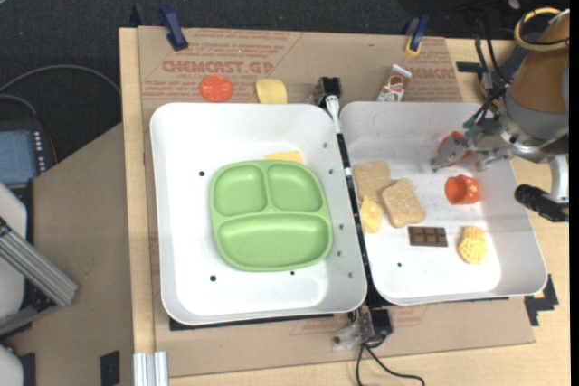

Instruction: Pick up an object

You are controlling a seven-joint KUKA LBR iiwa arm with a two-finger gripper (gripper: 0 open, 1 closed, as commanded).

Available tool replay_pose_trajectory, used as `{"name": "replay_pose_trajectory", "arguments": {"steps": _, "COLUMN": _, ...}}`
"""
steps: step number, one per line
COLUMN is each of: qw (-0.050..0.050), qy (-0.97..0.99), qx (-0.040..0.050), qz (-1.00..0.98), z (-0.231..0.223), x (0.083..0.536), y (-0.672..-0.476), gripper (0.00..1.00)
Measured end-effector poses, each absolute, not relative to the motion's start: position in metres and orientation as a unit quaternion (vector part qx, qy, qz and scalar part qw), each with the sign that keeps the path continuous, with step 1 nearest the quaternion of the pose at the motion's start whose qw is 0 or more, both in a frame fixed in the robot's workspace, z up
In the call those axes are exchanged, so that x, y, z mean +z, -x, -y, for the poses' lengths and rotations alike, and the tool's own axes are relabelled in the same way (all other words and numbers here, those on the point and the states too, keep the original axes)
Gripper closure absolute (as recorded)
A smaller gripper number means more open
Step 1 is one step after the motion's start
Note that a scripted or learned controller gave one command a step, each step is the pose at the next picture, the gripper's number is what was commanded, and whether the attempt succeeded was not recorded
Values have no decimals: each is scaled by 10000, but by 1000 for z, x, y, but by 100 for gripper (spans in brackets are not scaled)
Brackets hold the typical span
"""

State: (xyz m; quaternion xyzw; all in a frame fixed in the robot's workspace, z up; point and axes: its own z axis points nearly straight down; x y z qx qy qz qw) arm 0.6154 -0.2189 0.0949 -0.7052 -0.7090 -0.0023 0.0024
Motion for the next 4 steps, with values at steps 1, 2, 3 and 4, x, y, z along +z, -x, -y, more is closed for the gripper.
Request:
{"name": "replay_pose_trajectory", "arguments": {"steps": 1, "qw": 32, "qy": 7057, "qx": -19, "qz": 7085, "z": 213, "x": 84, "y": -657, "gripper": 0}}
{"name": "replay_pose_trajectory", "arguments": {"steps": 2, "qw": -16, "qy": 7057, "qx": -12, "qz": 7085, "z": 216, "x": 97, "y": -657, "gripper": 100}}
{"name": "replay_pose_trajectory", "arguments": {"steps": 3, "qw": 28, "qy": 7063, "qx": 8, "qz": 7080, "z": 160, "x": 145, "y": -601, "gripper": 100}}
{"name": "replay_pose_trajectory", "arguments": {"steps": 4, "qw": 28, "qy": 7061, "qx": 5, "qz": 7081, "z": 113, "x": 171, "y": -547, "gripper": 100}}
